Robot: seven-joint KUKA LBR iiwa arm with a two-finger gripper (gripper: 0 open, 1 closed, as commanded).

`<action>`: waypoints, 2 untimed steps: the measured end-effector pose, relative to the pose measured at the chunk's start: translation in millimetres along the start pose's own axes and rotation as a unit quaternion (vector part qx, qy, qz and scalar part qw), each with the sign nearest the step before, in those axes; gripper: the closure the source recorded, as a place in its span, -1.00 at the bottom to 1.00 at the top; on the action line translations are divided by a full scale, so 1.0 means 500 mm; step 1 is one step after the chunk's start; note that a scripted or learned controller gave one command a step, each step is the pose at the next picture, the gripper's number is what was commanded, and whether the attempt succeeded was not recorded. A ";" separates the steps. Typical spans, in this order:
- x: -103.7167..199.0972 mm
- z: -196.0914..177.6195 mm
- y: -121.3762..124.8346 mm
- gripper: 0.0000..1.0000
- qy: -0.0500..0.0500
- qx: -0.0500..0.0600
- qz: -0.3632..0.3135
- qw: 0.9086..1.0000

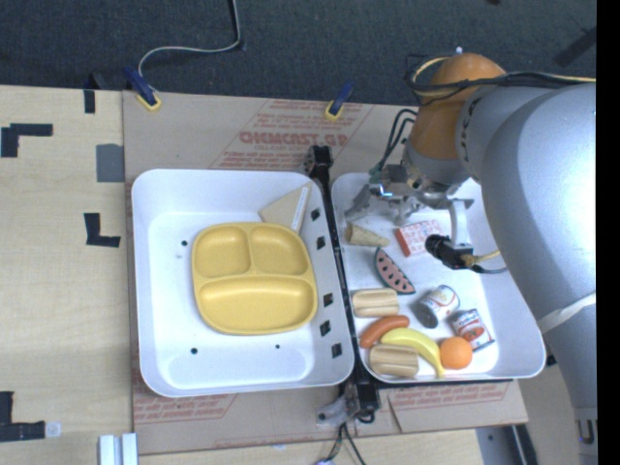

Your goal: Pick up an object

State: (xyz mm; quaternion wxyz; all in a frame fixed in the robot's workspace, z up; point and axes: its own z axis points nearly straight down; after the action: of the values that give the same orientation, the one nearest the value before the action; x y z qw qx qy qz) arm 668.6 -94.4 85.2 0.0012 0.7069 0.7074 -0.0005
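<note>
hand (380, 200): low over the right bin's far end; open or closed, cannot tell
right bin (513, 342): wedge (366, 234) just under the hand, watermelon slice (394, 271), hot dog (383, 330), banana (417, 346), orange (455, 354), two cans (438, 304)
left bin (160, 289): yellow tray (255, 277), beige wedge (287, 205) at its far corner

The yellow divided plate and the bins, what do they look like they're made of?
The yellow divided plate looks like moulded plastic with a matte finish: one even colour, rounded compartment ridges. The two white bins look like smooth plastic too, slightly glossy, with rounded corners and soft rims. Neither can be confirmed by sight alone.
</note>
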 end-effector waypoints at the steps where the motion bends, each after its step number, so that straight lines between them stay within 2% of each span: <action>1: 0.000 0.000 0.000 -1.00 0.000 0.000 0.000 1.000; 2: -0.026 -0.001 0.001 -1.00 0.000 0.000 0.000 1.000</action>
State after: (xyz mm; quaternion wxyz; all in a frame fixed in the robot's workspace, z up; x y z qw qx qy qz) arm 668.9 -107.6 85.5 0.0012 0.7065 0.7077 -0.0001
